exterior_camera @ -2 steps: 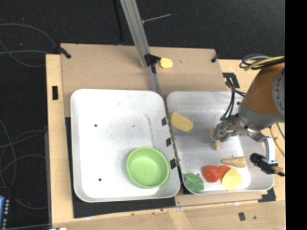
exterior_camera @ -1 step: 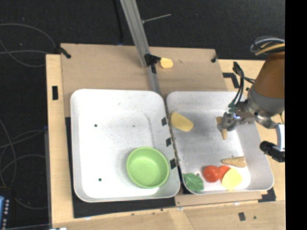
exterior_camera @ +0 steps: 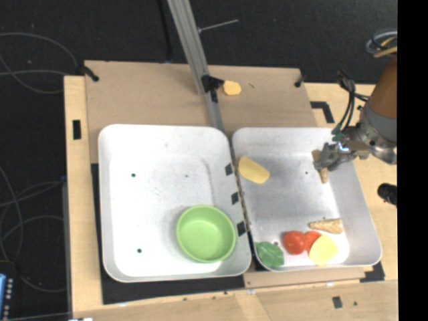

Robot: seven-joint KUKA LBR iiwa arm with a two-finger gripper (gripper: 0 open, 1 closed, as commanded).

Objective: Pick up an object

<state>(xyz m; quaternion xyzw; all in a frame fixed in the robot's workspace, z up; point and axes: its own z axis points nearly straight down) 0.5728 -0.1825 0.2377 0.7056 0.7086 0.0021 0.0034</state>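
Observation:
My gripper hangs over the right bin's far right side, above bare floor. Its fingers point down and left, with nothing visible between them. A pale yellow block lies at the bin's left wall. Along the near edge sit a green piece, a red tomato-like piece, a yellow round piece and a tan cone.
A green bowl stands in the left bin at its near right corner. A small yellow object lies on the bench behind the bins, next to a slanting metal post.

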